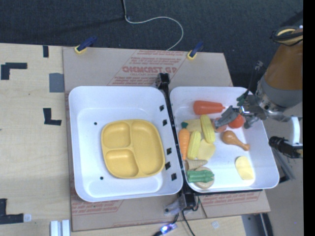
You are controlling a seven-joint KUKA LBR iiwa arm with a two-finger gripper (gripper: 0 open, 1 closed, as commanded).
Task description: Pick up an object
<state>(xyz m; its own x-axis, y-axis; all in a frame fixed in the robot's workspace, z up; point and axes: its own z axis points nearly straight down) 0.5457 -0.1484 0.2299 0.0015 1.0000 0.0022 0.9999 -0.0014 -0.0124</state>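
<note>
The gripper (230, 117), grip unreadable, hangs in the right bin (261, 181) among carrot (208, 106), corn (207, 129) and drumstick (234, 140).

A robotics lab: two shallow white plastic bins (78, 132) sit on a taped-down brown cardboard sheet (142, 68) atop a pale wooden table (29, 132), with blue-yellow clamps (85, 44) and a thin white cable (152, 21) beyond the bins.

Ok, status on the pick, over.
Gripper low over right bin, nothing seen held. Orange carrot and drumstick close by. Divided plate in left bin.
</note>
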